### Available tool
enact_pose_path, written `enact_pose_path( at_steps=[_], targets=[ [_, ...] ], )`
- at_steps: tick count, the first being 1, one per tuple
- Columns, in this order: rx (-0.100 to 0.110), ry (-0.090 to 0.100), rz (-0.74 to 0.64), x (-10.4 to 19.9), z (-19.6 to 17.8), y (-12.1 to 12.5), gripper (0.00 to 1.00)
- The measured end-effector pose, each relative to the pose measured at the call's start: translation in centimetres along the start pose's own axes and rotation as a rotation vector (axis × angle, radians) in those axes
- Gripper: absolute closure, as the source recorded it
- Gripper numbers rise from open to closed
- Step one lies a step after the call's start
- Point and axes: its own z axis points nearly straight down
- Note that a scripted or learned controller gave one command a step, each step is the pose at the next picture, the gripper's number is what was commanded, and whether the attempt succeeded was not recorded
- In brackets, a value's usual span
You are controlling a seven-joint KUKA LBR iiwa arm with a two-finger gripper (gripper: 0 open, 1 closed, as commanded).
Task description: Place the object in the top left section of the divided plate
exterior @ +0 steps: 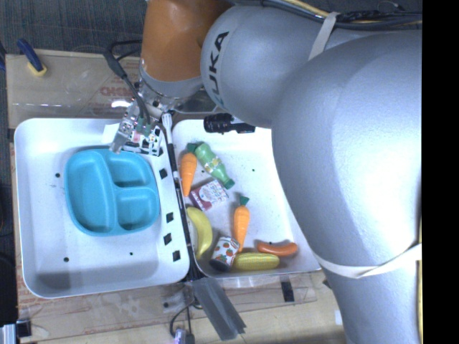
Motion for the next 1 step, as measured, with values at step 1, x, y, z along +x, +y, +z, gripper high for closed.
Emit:
enact_pose_path(
  at_steps=[1],
  targets=[
    [0.000,0.000,0.000,-0.01,-0.01,0.00,0.00]
  ],
)
